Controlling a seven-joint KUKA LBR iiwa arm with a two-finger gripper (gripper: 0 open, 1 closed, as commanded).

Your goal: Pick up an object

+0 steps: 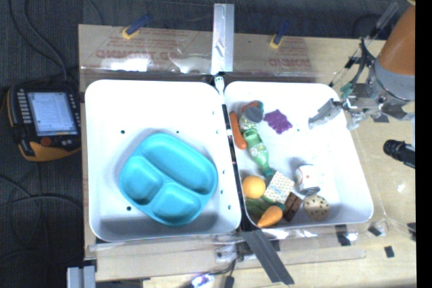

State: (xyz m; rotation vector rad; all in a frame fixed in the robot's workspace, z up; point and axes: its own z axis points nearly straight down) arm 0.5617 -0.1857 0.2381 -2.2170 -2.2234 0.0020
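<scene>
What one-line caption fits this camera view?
Gripper poised over the right bin of small objects; blue divided tray in the left bin.

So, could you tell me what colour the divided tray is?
Light blue divided plastic tray, in the camera view.

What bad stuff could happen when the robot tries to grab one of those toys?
1. The toys are bunched along the right bin's left and bottom edges. The orange ball, the patterned block and the orange carrot touch, so the pincer might bump one while going for another.
2. The carrot lies close to the bin's wall, so the wall could block a grip.
3. The purple toy looks flat and may slip out.
</scene>
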